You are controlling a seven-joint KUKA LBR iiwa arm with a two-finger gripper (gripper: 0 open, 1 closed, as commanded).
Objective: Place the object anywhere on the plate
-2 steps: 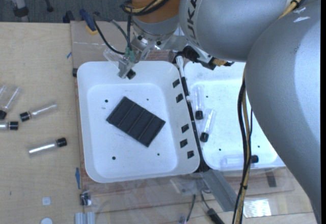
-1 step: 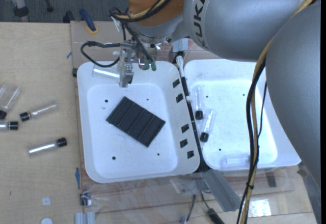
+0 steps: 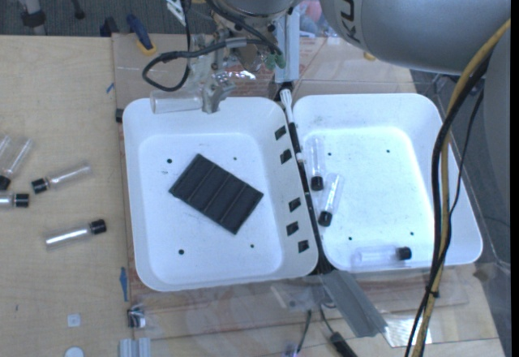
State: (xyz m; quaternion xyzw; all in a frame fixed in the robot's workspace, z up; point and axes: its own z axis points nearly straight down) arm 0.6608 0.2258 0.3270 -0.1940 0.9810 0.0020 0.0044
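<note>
Pale wood of the desk spreads under two white bins that sit side by side, and we start at the end effector, which hangs over the far rim of the left bin, at that bin's 12 o'clock. We cannot tell how far open it is, nor whether it has hold of anything. A clear, tube-like piece lies along the rim just at its 9 o'clock, and we cannot say whether the two touch. Toward 6 o'clock from the end effector, near the middle of the left bin, the dark ribbed plate lies flat and turned at a slant. In the right bin we see three clear vials with black caps: one at the bin's 9 o'clock, a second just below it, a third near 6 o'clock. More vials lie loose on the desk, well apart at 9 o'clock of the left bin.
</note>
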